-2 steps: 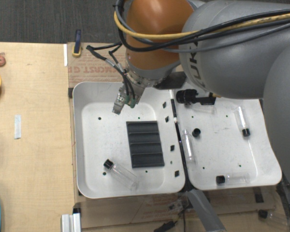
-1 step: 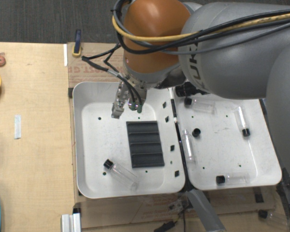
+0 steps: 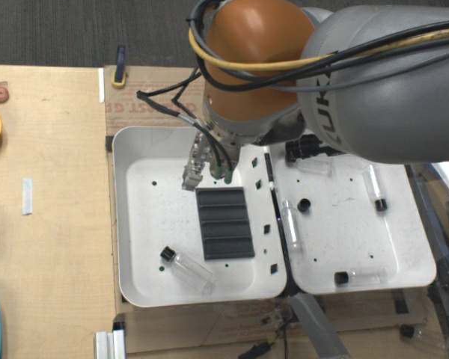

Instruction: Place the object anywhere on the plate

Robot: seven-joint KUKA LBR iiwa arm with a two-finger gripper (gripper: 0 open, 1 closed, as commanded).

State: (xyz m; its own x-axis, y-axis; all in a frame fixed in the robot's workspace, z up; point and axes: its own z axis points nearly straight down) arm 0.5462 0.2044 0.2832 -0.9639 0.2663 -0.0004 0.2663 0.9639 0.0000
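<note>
The grey arm (image 3: 374, 81), orange band (image 3: 258, 36) uppermost, reaches over the two white bins, with its tool (image 3: 200, 163) low in the left bin (image 3: 135, 200), just off the 11 o'clock corner of the black ribbed plate (image 3: 225, 224). The plate lies flat, right of the bin's middle, its long side running from 12 to 6 o'clock.

The object to be moved appears to be the clear vial (image 3: 184, 264) with a black cap, lying on its side at the plate's 7 o'clock, near the bin's front wall and apart from both plate and tool. More vials lie in the right bin (image 3: 344, 230), one at its 2 o'clock (image 3: 376, 188) and one at its 6 o'clock (image 3: 357, 277). Another (image 3: 289, 226) lies along the divide between the bins.

How far open the tool is cannot be told from this angle, because cables and the wrist crowd the view. Nor can it be told whether the tool holds or touches anything, though its tip looks close to the bin floor beside the plate's top edge.

On this evidence the task is at an early step: the plate is bare and the pick seems yet to be made. The next move probably calls for the tool to travel toward 7 o'clock and line up across the vial's narrow body. A round vial may roll away from a poor grip. The pale counter (image 3: 52, 223) lies to the left at 9 o'clock.
</note>
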